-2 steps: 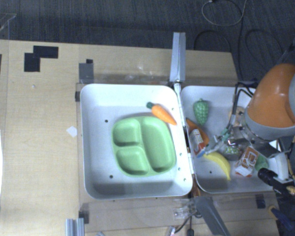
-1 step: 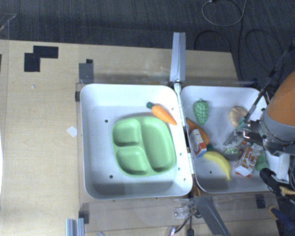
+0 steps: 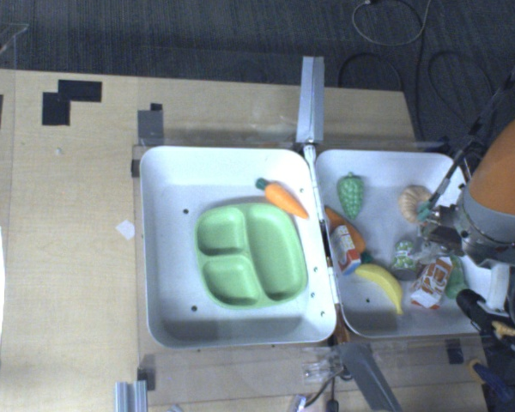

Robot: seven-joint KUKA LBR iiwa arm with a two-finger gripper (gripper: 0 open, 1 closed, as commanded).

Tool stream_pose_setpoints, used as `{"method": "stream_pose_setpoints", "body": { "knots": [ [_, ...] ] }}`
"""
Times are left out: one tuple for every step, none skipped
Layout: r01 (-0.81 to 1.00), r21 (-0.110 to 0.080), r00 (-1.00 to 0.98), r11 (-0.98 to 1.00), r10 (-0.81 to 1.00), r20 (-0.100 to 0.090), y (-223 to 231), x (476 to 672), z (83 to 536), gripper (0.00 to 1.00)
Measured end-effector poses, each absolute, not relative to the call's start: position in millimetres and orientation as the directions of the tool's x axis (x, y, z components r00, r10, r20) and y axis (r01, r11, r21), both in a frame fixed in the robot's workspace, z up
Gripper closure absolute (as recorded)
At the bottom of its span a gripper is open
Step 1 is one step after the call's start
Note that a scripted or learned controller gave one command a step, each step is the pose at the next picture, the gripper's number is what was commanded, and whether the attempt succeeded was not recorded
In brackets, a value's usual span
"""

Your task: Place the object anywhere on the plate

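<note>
Here, the left bin (image 3: 154,230) holds a green plate (image 3: 251,254), a carrot (image 3: 283,197) touching its far rim. The right bin (image 3: 360,320) holds a banana (image 3: 383,283), bottle (image 3: 343,240), green fruit (image 3: 351,194), shell (image 3: 414,202) and packets. The gripper (image 3: 433,230) hangs over the packets; its state I cannot tell.

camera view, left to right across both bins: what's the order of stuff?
green divided plate → carrot → orange bottle → green strawberry-shaped toy → banana → shell-like tan object → red-and-white packet → arm's orange band. Small clutter near the gripper left out; its order is unclear.
</note>
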State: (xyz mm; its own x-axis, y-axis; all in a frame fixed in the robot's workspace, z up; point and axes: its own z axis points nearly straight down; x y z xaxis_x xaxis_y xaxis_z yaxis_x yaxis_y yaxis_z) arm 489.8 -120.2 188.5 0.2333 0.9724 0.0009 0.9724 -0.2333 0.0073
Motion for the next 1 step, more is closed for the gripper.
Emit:
{"method": "stream_pose_setpoints", "body": {
  "knots": [
    [0.998,0.005,0.066,-0.066,0.998,0.0,-50.6,537.0,224.5,1.0]
  ]
}}
